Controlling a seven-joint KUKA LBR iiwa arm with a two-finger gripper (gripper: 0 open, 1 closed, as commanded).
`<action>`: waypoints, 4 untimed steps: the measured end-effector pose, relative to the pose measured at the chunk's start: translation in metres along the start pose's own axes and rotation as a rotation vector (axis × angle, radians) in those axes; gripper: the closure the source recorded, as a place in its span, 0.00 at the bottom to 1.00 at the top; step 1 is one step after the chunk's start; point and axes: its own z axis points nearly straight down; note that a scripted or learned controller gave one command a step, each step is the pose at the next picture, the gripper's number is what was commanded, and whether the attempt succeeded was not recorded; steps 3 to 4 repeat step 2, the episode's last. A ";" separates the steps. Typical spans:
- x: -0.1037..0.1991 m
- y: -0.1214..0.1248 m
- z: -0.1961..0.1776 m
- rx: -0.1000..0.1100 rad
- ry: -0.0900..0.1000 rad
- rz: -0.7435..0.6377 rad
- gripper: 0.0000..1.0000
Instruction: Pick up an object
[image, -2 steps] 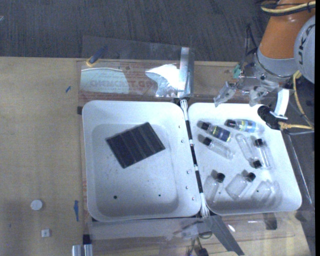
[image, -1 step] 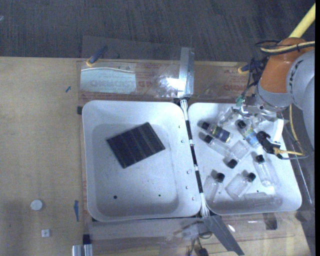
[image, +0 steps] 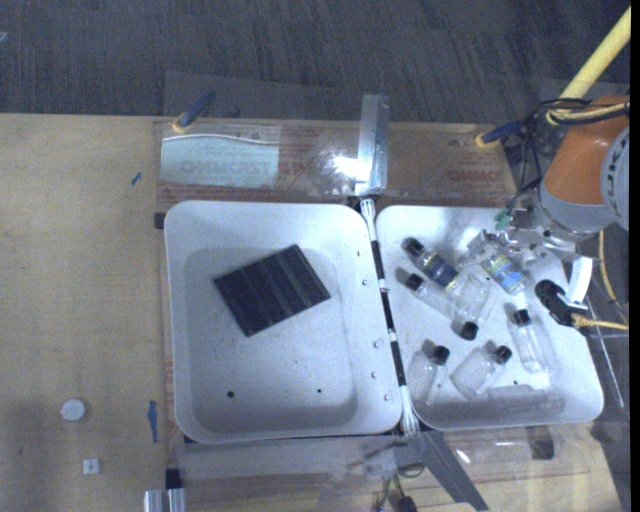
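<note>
Camera view shows the gripper (image: 512, 243) low over the far right part of the right bin (image: 585, 400), among small clear bottles (image: 470, 300), but I cannot tell its state or whether it holds one.

We see clear black-capped bottles (image: 455, 295) lying scattered in the right bin (image: 590, 395), a dark ribbed sheet (image: 271, 289) flat in the left bin (image: 190, 330)

Faint print on clear sheet (image: 220, 160) behind left bin, too blurred to read
</note>
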 end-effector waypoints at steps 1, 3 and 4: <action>-0.003 0.000 -0.011 -0.003 -0.009 0.000 1.00; 0.042 0.009 -0.115 0.002 -0.015 0.014 1.00; 0.042 0.009 -0.115 0.002 -0.015 0.014 1.00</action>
